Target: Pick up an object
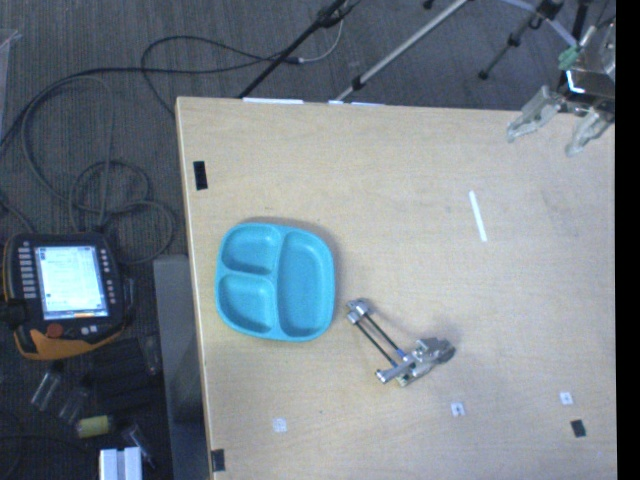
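Note:
A blue divided plate [276, 281] lies left of centre on the pale wooden bench top [420, 178]. Just right of it rests a metal garlic-press-like tool [397, 345], its handles running toward the plate. A short white stick [478, 216] lies further back to the right. My gripper [556, 128] hangs at the far right near the back edge, well away from all three objects. Its two metal fingers [527, 118] are spread apart with nothing between them.
Off the bench to the left, a teach pendant [66, 281] and cables lie on the dark floor. Tripod legs [450, 13] stand behind the bench. Small black and white markers [201, 175] dot the bench surface.

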You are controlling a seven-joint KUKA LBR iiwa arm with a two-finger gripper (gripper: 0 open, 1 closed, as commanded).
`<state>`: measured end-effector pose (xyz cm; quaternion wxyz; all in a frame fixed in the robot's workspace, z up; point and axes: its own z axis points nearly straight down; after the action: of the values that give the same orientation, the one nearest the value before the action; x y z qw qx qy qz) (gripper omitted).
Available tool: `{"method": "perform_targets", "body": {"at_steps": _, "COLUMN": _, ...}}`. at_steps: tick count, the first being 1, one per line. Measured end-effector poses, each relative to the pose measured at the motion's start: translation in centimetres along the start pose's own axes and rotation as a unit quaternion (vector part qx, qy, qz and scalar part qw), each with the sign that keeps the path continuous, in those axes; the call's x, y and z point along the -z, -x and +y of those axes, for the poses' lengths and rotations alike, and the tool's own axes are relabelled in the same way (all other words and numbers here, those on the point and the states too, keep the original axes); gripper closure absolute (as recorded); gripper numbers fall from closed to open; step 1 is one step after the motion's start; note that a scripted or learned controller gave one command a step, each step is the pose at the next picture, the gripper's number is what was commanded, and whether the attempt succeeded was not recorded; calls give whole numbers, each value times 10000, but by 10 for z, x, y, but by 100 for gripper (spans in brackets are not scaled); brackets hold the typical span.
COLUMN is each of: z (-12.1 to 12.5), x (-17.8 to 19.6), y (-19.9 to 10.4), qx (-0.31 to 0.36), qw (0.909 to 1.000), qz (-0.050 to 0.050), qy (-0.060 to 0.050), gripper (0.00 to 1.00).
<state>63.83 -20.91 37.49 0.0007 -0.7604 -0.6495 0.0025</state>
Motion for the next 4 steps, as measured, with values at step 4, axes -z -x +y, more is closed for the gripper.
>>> {"method": "perform_targets", "body": {"at_steps": 4, "z": 1, "x": 56, "y": -117, "qx": -3669, "qw": 9303, "qz": -4, "qy": -14, "gripper": 0}}
